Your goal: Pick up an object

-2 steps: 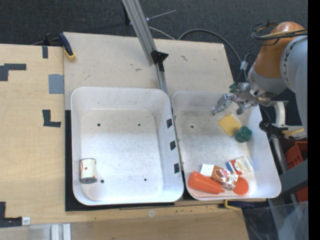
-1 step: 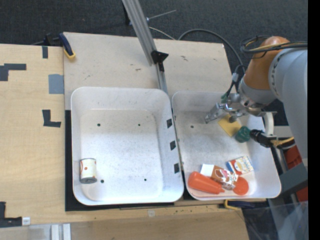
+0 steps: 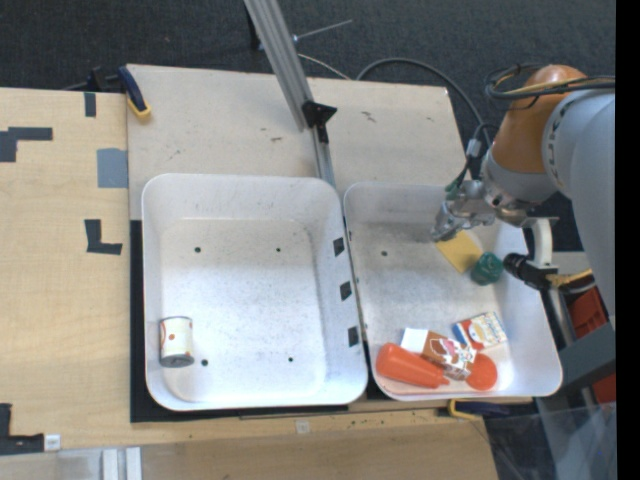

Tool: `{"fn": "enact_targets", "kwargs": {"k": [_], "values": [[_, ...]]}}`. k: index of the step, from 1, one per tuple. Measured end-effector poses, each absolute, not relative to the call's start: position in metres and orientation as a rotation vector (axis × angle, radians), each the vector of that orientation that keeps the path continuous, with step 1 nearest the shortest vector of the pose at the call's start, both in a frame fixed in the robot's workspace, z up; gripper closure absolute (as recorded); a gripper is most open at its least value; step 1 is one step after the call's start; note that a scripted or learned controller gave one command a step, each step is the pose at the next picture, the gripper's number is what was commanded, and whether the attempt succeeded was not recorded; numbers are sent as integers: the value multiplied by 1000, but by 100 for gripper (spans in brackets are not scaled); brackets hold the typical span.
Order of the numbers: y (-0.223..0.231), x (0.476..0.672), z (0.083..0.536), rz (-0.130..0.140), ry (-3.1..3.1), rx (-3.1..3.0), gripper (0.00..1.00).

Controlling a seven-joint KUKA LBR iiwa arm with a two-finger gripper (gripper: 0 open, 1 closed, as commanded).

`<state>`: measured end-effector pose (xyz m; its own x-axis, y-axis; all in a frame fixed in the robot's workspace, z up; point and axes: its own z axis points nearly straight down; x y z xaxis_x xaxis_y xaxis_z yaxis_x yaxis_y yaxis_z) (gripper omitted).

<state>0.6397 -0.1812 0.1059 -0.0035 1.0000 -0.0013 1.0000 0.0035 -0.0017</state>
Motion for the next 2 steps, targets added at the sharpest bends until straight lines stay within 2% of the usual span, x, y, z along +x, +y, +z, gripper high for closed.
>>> {"fn": "enact_targets", "kwargs": {"k": [2], "values": [[-179,640,217,-3,-2226,-2222,100]]}}
